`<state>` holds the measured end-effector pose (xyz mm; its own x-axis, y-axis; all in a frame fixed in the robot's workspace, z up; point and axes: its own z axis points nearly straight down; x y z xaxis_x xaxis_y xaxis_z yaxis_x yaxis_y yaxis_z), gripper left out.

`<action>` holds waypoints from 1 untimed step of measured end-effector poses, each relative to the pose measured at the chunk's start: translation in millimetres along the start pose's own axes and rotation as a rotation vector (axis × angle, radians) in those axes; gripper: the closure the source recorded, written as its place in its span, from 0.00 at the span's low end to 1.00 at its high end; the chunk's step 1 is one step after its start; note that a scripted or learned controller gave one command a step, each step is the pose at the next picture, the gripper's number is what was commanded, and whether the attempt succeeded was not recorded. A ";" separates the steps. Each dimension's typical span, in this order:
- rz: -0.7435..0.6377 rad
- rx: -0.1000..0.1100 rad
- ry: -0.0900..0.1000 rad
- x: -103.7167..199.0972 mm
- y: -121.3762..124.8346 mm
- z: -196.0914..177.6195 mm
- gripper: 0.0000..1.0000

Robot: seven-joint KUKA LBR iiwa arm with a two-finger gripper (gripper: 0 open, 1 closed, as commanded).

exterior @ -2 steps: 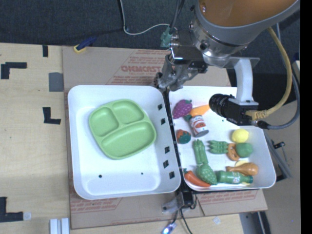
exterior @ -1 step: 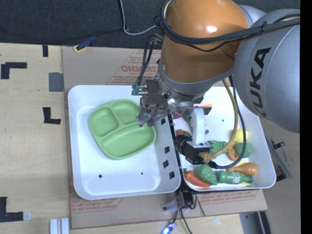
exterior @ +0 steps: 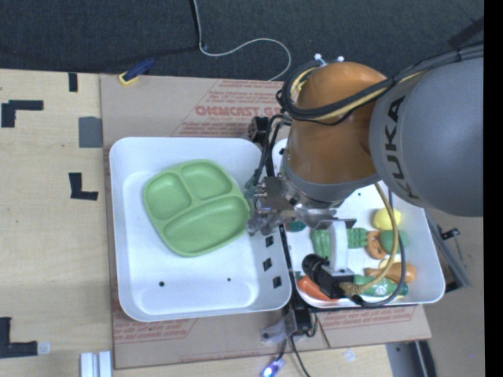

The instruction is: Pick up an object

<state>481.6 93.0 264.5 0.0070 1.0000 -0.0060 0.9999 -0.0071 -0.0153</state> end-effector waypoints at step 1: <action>-0.005 -0.023 0.006 -37.7 1.5 -99.4 1.00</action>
<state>484.4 55.9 364.1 0.0022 1.0000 0.0000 1.0000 -0.0022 0.0077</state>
